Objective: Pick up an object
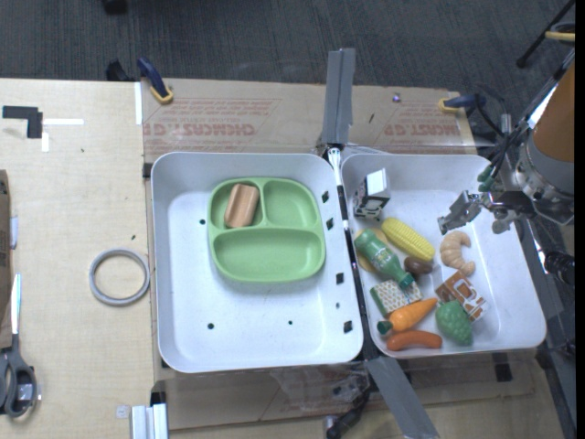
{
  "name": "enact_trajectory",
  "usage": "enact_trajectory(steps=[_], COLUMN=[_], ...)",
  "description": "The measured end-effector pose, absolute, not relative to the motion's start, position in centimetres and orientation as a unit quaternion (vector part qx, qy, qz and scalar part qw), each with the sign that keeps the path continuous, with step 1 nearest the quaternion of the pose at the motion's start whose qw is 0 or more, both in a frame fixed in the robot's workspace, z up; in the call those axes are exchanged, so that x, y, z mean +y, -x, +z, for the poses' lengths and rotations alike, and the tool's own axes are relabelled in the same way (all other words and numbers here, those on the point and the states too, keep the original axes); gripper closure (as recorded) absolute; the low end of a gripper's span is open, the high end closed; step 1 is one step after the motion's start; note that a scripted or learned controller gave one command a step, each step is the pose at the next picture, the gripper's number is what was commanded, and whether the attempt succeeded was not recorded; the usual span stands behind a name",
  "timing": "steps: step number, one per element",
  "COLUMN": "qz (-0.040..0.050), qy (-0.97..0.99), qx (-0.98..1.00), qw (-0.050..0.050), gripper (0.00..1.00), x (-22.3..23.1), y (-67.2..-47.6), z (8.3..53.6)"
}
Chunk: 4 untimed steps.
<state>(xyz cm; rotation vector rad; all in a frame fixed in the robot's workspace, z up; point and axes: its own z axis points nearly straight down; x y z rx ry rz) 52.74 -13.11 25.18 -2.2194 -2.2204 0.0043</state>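
Grasp not yet made. The gripper (463, 210) hovers near the right white bin's (528, 323) far right edge; fingers appear open, holding nothing. Nearest candidate, the pale plastic croissant (456, 251), lies just below it.

A single fixed camera looks down at a slant from above the desk (73, 208), far enough back to take in both white bins (174, 273) and the floor (274, 16) beyond.

You see glossy smooth white plastic bins (174, 273), a matt green plastic divided plate (270, 254), and a pale wood-grain bench (69, 208).
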Motion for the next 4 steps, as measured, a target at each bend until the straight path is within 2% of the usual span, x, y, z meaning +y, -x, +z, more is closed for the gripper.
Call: enact_trajectory(steps=[1, 2, 3, 4], qz=[0.0016, 0.0025, 0.0029, 0.0051], qy=[0.774, 0.849, 0.953, 0.952], qx=[-0.633, -0.528, -0.304, -0.306], qw=[0.000, 0.001, 0.002, 0.002], gripper=[0.00, 0.00, 0.00, 1.00], x=[-12.6, -15.9, -15.7, -15.7], y=[-54.6, -58.5, -58.1, -58.1], z=[40.2, 31.8, 19.6, 20.4])
